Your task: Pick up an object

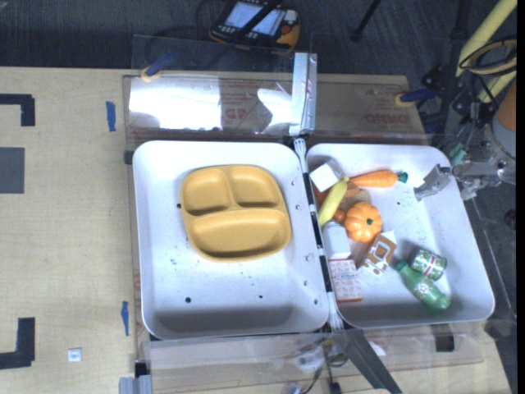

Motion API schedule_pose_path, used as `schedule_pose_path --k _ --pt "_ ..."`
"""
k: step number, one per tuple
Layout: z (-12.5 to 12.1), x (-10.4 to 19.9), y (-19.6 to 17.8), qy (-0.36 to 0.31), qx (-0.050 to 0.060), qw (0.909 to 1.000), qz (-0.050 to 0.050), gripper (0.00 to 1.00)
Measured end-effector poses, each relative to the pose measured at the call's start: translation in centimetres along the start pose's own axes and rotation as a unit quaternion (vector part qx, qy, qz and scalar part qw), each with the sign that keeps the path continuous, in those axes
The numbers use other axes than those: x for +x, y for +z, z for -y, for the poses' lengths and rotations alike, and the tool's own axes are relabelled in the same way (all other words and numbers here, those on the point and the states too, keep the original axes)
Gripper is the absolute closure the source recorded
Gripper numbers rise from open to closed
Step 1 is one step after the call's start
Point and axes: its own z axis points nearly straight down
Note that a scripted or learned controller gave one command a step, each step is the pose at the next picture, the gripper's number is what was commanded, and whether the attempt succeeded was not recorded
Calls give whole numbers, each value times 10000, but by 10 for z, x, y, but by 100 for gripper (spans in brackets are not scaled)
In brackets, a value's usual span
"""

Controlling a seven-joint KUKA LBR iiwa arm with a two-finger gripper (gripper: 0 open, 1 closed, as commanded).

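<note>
Yellow tray [236, 212]: a divided plate with three compartments, lying in the left bin [156, 286], centre of the frame.
Right bin [467, 253]: holds the smaller things, mostly along its left side.
Carrot [374, 179]: orange, at the bin's upper part, lying crosswise.
Banana [331, 202]: just left of and below the carrot, tilted.
Pumpkin [362, 220]: small, orange, touching the banana's lower end.
Green bottle [424, 286]: lower right of the bin, beside a green can [428, 263].
Boxes: a red-and-white carton [344, 278] by the divider; a small brown-and-white one [381, 251] near the pumpkin.
Gripper [433, 183]: at the right bin's upper right edge, above bare floor; jaws too unclear to tell apart or together.
Bench [57, 220]: pale wood.
</note>
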Motion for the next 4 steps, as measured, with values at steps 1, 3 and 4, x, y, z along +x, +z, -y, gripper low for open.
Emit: schedule_pose_path --k 1,3,4 --pt "-16 29 -13 623 -16 9981 11 0" --pt "12 71 101 1523 -37 9883 2 0" --pt "58 115 105 264 -50 9996 25 0"
